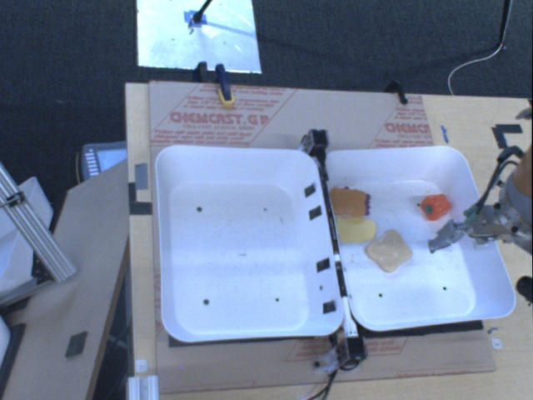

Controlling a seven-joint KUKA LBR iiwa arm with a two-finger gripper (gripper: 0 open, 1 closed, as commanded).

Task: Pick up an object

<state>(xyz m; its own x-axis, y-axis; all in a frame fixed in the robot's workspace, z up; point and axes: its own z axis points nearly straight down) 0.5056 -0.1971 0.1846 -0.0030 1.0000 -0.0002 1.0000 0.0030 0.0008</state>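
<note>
End effector (441, 242) sits at the right side of the right-hand shallow white bin (491, 294), low over the floor, nothing between the tips; can't tell if it's released or clenched at this res. Left-hand white bin (179, 161) has bare floor.

Candidates, all in right bin: small red-orange rounded obj w/ green end (434, 207) just up-left of the tips, nearest. Tan squarish flat piece (389, 251) mid-bin. Pale yellow flat piece (356, 230) and orange-brown chunk (351, 201) against the divider wall, touching each other.

Rec: go for the red one, it's isolated w/ clearance all round. Centre over it, drop straight, close across the short width. Avoid the divider pair, wall blocks a finger.

Orientation: red obj nearly round, long axis roughly L-R in view, green end toward the left; weak call.
</note>
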